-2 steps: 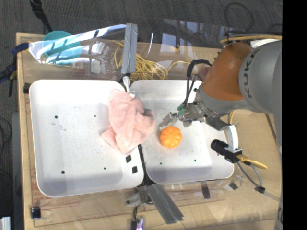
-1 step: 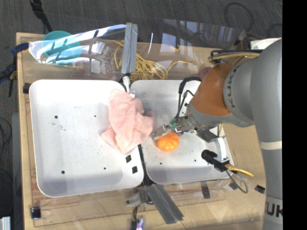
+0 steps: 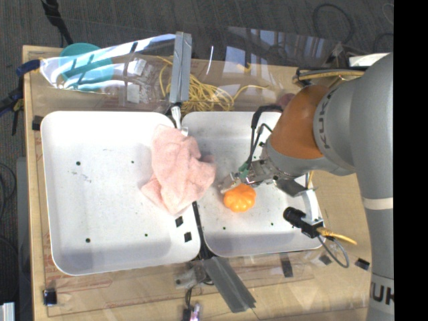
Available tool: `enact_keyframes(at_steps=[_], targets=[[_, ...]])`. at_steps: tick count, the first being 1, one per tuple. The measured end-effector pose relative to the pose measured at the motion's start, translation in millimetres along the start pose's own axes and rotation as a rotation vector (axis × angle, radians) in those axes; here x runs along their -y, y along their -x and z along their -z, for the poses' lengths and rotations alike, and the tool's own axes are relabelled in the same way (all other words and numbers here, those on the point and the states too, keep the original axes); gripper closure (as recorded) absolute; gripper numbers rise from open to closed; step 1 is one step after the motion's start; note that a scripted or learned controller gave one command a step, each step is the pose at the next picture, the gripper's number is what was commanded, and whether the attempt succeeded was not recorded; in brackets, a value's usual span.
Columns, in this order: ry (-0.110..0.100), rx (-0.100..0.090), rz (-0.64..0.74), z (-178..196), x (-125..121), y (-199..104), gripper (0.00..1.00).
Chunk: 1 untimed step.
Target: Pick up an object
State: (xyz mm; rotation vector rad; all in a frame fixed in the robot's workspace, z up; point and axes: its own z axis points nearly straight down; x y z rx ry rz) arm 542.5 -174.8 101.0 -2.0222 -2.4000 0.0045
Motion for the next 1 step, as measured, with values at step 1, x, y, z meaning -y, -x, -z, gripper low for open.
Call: enact_keyframes(at_steps=[1], targets=[[0.003, 0.001, 0.202, 98.4, -38.2, -1.0, 1.00]])
